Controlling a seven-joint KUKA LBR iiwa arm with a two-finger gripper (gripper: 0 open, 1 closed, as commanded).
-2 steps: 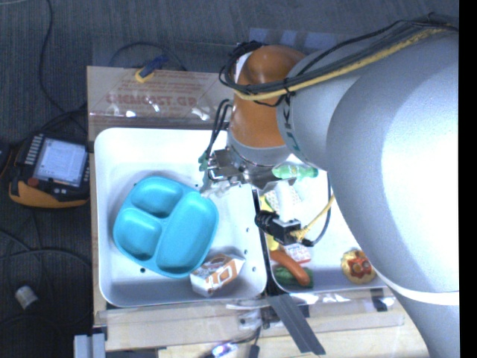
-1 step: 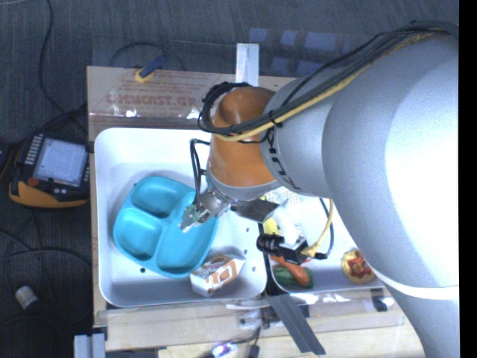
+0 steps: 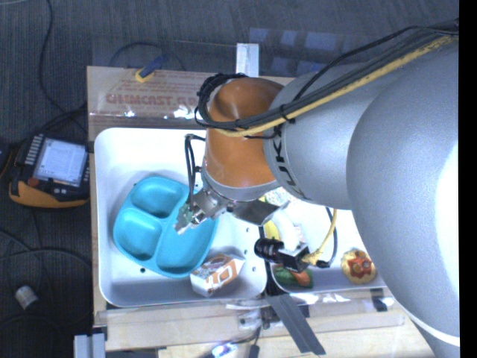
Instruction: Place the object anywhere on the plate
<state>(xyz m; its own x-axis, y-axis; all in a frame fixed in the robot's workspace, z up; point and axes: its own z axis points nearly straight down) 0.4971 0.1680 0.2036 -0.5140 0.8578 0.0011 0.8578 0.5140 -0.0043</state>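
Overhead view of the arm (image 3: 350, 133) reaching in from the right, its gripper (image 3: 190, 218) poised over the right part of the blue divided plate (image 3: 153, 226) in the left bin (image 3: 119, 155); whether its claw is spread or closed cannot be told. A small carton (image 3: 216, 273) lies just beside the plate's near right rim, off the plate, and a round red-and-yellow fruit (image 3: 358, 265) sits in the right bin.

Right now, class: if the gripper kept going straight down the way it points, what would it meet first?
Most likely the blue plate. The gripper points down over the plate's right-hand compartment, near the dividing ridge. Its height above the plate is unclear from this slanted view, so contact may be near or already made.
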